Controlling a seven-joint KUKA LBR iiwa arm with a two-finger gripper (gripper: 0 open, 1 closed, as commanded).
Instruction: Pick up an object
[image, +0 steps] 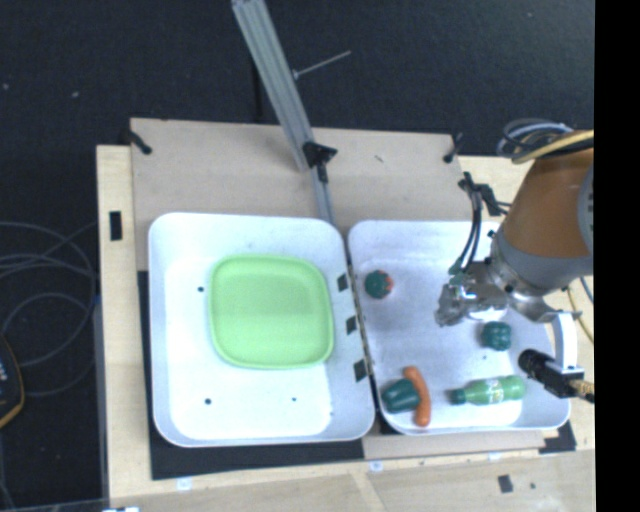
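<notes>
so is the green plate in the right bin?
No, the green plate lies in the left bin, apart from the toys in the right bin.

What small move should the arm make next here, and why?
Probably shift the claw toward the small teal object and lower onto it. The claw sits in the right bin over bare floor, with nothing visibly between its fingers. That teal object lies closest; the green bottle and orange piece lie farther, by the near wall.

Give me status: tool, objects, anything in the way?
Tool over right bin, nothing seen between its fingers. Teal block just beside it, unheld. Green bottle, orange carrot, small ball lie apart. Green plate in left bin.
</notes>
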